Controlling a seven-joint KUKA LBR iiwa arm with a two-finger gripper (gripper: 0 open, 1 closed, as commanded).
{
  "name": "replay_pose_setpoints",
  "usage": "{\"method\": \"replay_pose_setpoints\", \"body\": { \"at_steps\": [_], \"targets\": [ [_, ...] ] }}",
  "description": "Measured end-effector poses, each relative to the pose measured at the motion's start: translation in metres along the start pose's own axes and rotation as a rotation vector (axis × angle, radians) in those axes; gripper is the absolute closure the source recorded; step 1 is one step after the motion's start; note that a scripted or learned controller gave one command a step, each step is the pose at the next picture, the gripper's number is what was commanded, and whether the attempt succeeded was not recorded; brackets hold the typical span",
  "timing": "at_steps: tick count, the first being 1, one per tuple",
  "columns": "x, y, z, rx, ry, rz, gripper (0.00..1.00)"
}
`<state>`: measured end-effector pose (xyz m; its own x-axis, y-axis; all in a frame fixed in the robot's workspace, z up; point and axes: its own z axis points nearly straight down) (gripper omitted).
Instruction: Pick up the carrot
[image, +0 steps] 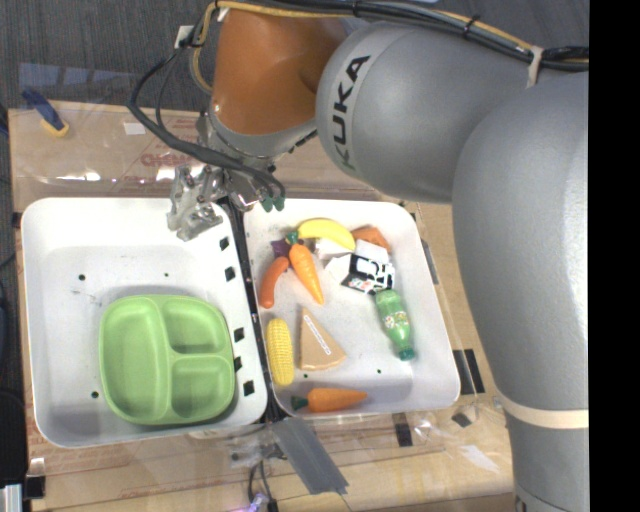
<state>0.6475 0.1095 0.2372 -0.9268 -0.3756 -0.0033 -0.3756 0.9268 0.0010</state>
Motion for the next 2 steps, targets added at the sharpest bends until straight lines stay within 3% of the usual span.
{"method": "replay_pose_setpoints", "body": {
  "at_steps": [1,2],
  "targets": [
    [0.021,-0.081,-0.075,0.004,0.0,-0.177,1.0],
    [0.094,-0.12,-0.099,0.002,0.003,-0.374,1.0]
  ]
}}
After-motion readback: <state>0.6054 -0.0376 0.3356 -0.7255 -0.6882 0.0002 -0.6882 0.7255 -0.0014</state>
